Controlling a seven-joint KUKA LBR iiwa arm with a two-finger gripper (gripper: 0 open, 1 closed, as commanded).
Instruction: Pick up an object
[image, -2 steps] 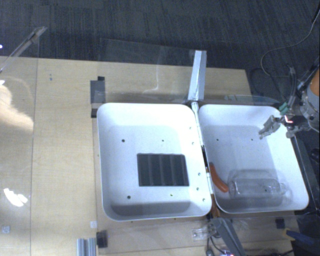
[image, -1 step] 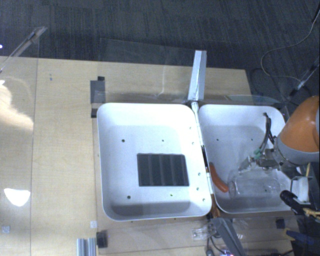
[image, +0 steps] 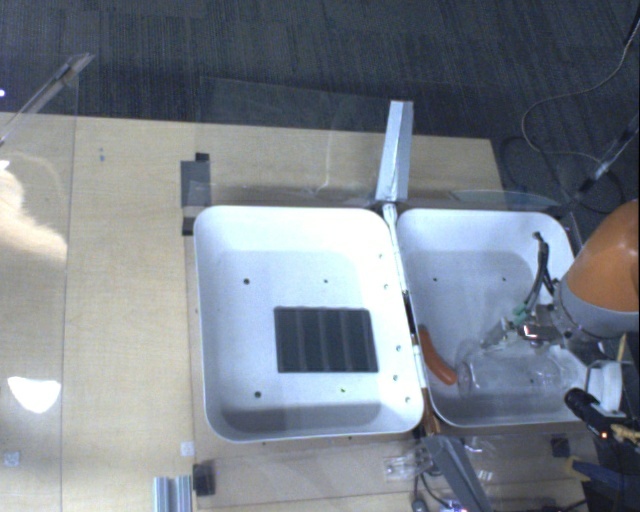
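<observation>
One gripper (image: 500, 340), state unclear, low in right bin (image: 455, 245) near orange object (image: 437, 360).

A pale wood-grain table (image: 110, 330) is seen from above, dark carpet (image: 300, 50) beyond its far edge. Two shallow white bins are set directly on it, side by side and touching: the left bin (image: 225, 300) and the right bin (image: 450, 250). A grey upright bar (image: 396, 150) is placed at the far end of their shared seam. A small dark block (image: 196, 185) is fixed by the left bin's far-left corner, another (image: 203, 480) by its near-left corner. A metal piece (image: 172, 493) is seen at the table's near edge.
</observation>
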